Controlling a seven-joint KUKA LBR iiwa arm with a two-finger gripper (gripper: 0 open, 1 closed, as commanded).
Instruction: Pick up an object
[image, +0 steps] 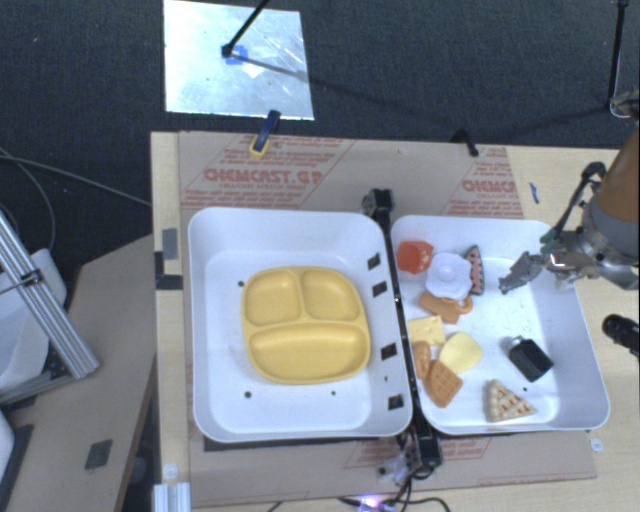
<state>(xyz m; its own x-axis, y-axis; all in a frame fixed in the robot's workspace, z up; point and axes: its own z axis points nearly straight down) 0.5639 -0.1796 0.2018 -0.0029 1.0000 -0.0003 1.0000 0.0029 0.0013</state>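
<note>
Gripper (522, 272) hovers over the right bin's upper right part, fingers spread a little, with nothing between them.

Your nearest candidate is the small black block (530, 358), lying alone on bare bin floor below the gripper and well apart from the other pieces. It looks rigid and light, probably hard plastic, so expect it to skid if one finger touches first; close across its shorter sides, centred. Next outward, the waffle wedge (508, 401) lies near the bin's lower edge, also clear all round, and its ridged face should slip less. Farther left, the yellow slices (446, 344), the cracker (443, 383) and the white cup (449, 274) with the red piece (414, 256) sit touching or overlapping, harder to separate cleanly. The right bin (577, 350) itself is shallow. The left bin (215, 330) carries a yellow divided plate (304, 324).
</note>
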